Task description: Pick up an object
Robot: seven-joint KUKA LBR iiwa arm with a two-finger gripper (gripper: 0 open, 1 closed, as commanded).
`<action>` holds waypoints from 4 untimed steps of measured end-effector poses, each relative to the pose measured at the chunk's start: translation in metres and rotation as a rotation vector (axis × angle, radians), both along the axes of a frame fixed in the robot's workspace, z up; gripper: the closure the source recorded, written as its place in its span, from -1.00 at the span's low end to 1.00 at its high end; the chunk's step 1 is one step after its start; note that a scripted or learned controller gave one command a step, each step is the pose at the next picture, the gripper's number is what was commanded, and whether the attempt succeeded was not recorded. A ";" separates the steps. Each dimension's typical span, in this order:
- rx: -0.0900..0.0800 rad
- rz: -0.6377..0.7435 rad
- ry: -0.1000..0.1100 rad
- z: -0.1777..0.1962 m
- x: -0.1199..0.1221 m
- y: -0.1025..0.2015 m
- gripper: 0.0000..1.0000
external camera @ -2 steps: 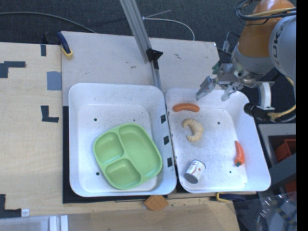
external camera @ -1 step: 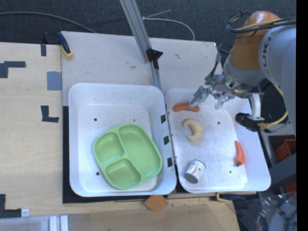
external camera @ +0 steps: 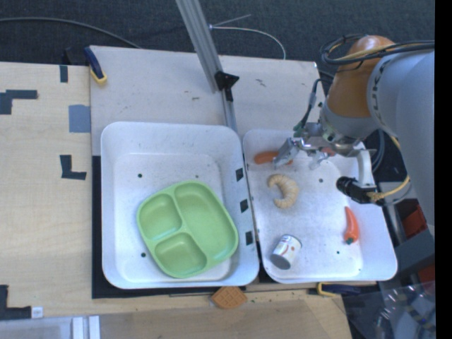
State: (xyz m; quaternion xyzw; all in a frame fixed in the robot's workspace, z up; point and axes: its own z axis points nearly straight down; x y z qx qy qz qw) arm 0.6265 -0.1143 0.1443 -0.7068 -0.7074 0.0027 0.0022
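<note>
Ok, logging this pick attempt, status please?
Gripper low over right bin, far end. Orange sausage-like piece just beside it, not gripped. Croissant, can, carrot untouched nearby.

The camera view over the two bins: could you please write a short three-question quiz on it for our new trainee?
1. True or false: the green divided plate lies in the same bin as the croissant.
2. Which thing lies nearest the gripper? A) the small can B) the orange sausage-like piece C) the carrot
3. Fill in: the small can lies on its ____ near the front of the right bin.

Key: 1. False; the plate is in the left bin, the croissant in the right. 2. B. 3. side.
</note>
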 end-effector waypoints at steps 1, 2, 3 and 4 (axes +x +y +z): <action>0.000 0.002 -0.004 0.013 0.001 0.001 1.00; 0.001 0.000 -0.006 0.053 0.000 0.003 1.00; 0.001 0.000 -0.006 0.065 0.000 0.004 1.00; 0.003 0.005 -0.005 0.076 -0.022 0.059 1.00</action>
